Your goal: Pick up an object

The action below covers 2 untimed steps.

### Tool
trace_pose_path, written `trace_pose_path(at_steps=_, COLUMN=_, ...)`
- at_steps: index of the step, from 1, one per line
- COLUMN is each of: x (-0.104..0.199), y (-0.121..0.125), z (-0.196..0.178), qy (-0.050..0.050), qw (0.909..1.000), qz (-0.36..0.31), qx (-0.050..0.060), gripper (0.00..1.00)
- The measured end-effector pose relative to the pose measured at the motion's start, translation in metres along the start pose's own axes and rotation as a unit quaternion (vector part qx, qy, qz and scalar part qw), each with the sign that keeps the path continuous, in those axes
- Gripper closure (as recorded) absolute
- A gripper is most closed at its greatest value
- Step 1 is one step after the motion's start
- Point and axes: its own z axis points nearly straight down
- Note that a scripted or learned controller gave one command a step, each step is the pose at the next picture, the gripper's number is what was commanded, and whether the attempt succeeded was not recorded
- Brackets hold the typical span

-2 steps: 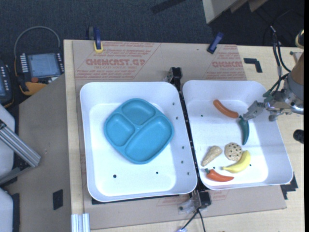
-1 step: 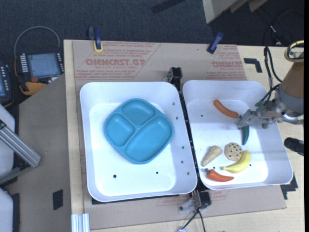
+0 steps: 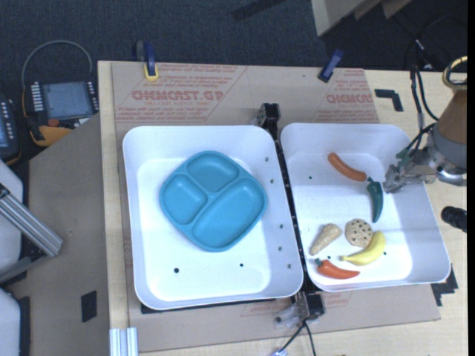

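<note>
Gripper: the gripper sits low over the right side of the right bin; its fingers reach leftward and close in around the top end of the green pepper; whether they actually clamp it or only touch it, I cannot tell
Arm: the arm comes in from the right edge, grey with an orange band just above the wrist; cables run up from it toward the top right
Green pepper: the green pepper hangs or lies from the fingertips downward, dark green, long and thin; its upper tip meets the gripper; whether it is off the bin floor cannot be told
Sausage: the sausage lies just left of the gripper and a little above, orange-red, slanting
Cookie: the cookie lies below and left of the gripper, round, speckled
Banana: the banana lies below the gripper, touching the cookie's lower edge
Red pepper: the red pepper lies further down and left, near the bin's front wall
Cone: the cone, a beige tapered thing, lies left of the cookie
Right bin: the right bin holds all of these
Left bin: the left bin lies well left of the gripper
Plate: the plate, blue with three sections, rests in the left bin
</note>
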Motion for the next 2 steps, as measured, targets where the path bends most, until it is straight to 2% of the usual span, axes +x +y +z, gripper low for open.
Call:
trace_pose_path(at_steps=1, x=0.004, y=-0.003, z=-0.045, qy=-0.001, qw=1.0, qz=0.0, qx=-0.002, gripper=1.0)
trace_pose_path(at_steps=2, x=0.0, y=0.0, z=-0.11, qy=-0.002, qw=1.0, qz=-0.001, qx=-0.004, gripper=1.0)
